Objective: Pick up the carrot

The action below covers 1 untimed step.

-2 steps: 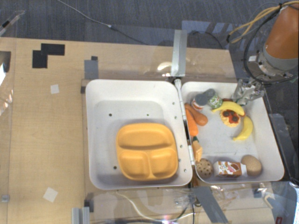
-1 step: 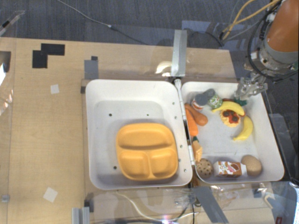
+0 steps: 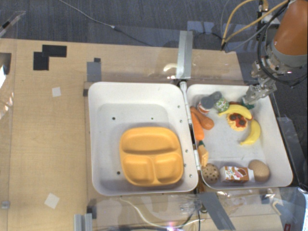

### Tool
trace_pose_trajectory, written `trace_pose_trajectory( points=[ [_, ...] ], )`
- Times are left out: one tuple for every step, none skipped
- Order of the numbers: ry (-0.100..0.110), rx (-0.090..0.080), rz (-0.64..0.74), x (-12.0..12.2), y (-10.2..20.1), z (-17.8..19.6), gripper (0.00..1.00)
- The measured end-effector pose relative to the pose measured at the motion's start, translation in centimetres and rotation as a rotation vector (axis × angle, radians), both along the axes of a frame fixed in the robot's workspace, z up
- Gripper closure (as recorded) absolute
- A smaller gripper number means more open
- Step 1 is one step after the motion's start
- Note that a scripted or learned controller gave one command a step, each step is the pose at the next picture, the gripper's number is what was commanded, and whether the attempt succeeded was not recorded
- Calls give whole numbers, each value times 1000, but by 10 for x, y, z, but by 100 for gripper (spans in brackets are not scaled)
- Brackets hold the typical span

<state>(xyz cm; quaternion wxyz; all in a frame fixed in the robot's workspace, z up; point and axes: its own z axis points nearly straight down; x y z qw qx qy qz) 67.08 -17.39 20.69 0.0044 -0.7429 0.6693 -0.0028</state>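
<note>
Hovering at the right bin's (image 3: 284, 143) one o'clock corner, the gripper (image 3: 256, 94), carrying nothing visible, has the carrot (image 3: 197, 127) toward eight o'clock along the left wall, long axis twelve-to-six.

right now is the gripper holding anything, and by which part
Nothing is held. The gripper hovers at the right bin's far edge, apart from the carrot lying by the divider.

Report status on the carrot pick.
Gripper over right bin's far corner, nothing between jaws. Carrot against left wall, untouched. Drumstick touching it.
</note>
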Motion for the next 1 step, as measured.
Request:
trace_pose_trajectory(
  points=[
    [4,0,104,-1,-2,-39,100]
  ],
)
